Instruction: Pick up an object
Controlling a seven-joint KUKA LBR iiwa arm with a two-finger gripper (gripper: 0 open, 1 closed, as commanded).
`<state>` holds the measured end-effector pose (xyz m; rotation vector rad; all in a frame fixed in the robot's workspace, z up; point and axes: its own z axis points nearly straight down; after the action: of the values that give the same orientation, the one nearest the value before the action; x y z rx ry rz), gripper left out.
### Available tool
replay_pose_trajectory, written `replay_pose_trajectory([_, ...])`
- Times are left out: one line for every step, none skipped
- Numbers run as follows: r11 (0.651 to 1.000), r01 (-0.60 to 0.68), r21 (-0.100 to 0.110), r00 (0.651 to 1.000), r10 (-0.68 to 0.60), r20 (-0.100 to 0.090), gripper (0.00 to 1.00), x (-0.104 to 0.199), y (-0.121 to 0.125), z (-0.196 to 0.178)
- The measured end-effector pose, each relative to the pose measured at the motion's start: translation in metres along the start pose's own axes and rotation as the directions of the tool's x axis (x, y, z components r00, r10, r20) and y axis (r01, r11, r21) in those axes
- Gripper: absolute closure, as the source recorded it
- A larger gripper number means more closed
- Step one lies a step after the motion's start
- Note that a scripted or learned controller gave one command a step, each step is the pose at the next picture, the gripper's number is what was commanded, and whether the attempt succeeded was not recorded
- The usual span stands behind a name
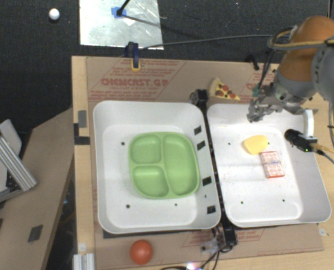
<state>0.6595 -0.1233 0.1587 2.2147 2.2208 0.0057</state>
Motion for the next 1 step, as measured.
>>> replay_pose_trajectory([1.0, 0.001, -0.001, 1.0, -0.001, 0.0, 1.0, -0.0042, 0.0076, -0.0468])
